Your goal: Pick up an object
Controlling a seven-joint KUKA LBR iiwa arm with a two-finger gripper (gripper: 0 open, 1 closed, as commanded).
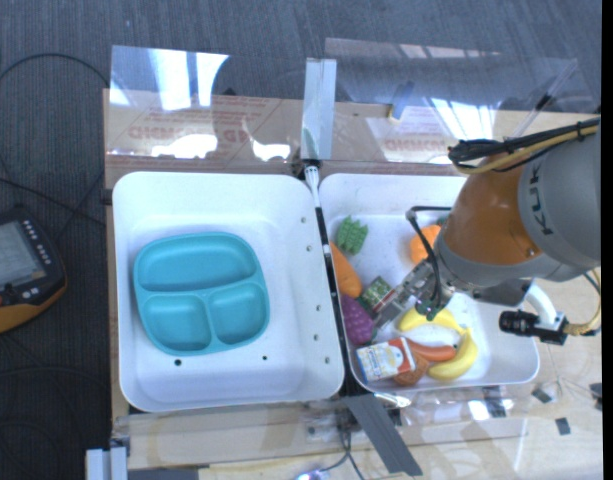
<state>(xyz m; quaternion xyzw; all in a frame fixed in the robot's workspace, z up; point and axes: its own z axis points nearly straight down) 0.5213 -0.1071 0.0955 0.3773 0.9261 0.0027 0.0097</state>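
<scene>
A: How is the claw (418, 298) placed?

B: The claw is seen low in the right bin (506, 373), reached in from the right beneath the orange-banded arm (506, 228). Whether it is apart or together cannot be told, and nothing can be made out as held by it.

A: What is found nearest the camera's lower edge?

B: A small carton with a red and white label (384, 360) is laid at the front of the right bin. Just beside it, a yellow banana (456, 360) is curved around a red item (431, 351). A purple piece (357, 320) is set against the wall between the bins.

A: And further back?

B: A small green block (377, 293) is placed just beside the claw, to its left. An orange carrot-like piece (345, 273) is leaned along the dividing wall. Behind that, a green leafy toy (351, 235) is seen, and an orange item (422, 243) is partly hidden by the arm. In the left bin (186, 193), a teal divided tray (200, 290) is laid flat, well apart from the clutter.

A: Which step is judged to be in hand?

B: A descent onto the pile is judged to be under way, with no object yet lifted. The green block or the banana is the likeliest target, though which one cannot be told.

A: What is called for next?

B: One single item should be centred and closed upon, then raised straight up. Since the toys are packed touching one another, a neighbour could be nudged or pinched by mistake.
</scene>
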